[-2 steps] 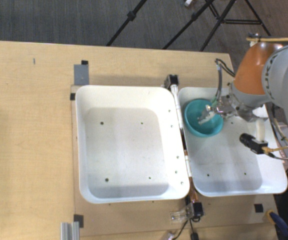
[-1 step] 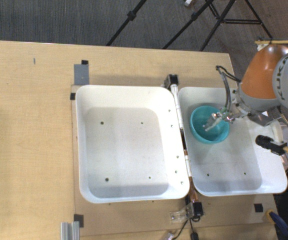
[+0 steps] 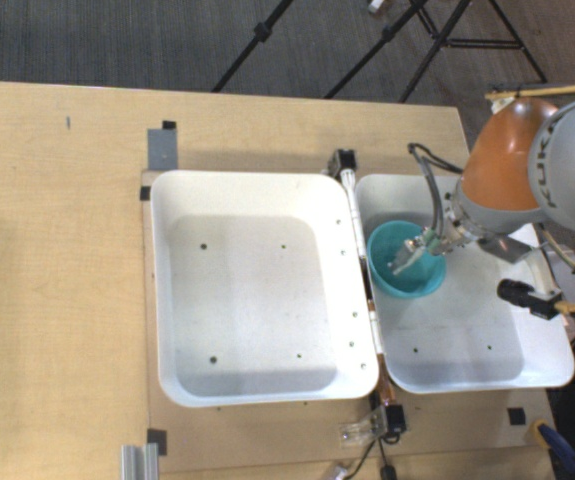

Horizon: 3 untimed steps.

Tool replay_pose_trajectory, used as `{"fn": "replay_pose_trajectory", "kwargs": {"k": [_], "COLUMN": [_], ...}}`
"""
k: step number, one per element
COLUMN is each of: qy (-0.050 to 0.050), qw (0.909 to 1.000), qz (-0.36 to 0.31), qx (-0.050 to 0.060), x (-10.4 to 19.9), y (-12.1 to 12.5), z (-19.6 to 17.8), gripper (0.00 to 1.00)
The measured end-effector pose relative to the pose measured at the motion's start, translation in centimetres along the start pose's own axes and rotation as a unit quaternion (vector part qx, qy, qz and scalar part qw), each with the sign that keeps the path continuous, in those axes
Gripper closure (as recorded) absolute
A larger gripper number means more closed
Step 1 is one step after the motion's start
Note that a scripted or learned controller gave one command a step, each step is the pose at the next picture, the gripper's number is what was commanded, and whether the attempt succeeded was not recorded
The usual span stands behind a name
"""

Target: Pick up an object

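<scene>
A teal cup (image 3: pixel 405 259) sits in the right bin (image 3: pixel 467 348), close to that bin's left wall. My gripper (image 3: pixel 414 255) reaches in from the right and hangs over the cup's opening, its fingers pointing down into the cup. The arm's grey body and orange band (image 3: pixel 502 158) cover the bin's upper right part.
The left bin (image 3: pixel 257 288) lies beside the right one, joined by a clamp (image 3: pixel 344 161) at the far edge. Cables (image 3: pixel 527 298) trail off the wrist over the right bin. Tripod legs (image 3: pixel 437 18) stand on the floor behind the bench.
</scene>
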State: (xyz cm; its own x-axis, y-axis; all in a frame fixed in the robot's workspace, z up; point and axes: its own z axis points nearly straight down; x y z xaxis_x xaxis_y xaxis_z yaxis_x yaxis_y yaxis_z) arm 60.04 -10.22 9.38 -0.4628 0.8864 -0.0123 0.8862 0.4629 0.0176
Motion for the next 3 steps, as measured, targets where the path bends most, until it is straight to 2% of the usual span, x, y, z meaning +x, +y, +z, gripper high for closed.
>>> {"fn": "replay_pose_trajectory", "kwargs": {"k": [1, 2, 3], "qy": [0.002, 0.002, 0.002], "qw": [0.9993, 0.9981, 0.9983], "qz": [0.037, 0.062, 0.059], "qx": [0.002, 0.002, 0.002], "x": [-1.3, -0.8, 0.2], "y": [5.7, 0.6, 2.1], "z": [0.4, 0.2, 0.2], "gripper": [0.0, 0.0, 0.0]}}
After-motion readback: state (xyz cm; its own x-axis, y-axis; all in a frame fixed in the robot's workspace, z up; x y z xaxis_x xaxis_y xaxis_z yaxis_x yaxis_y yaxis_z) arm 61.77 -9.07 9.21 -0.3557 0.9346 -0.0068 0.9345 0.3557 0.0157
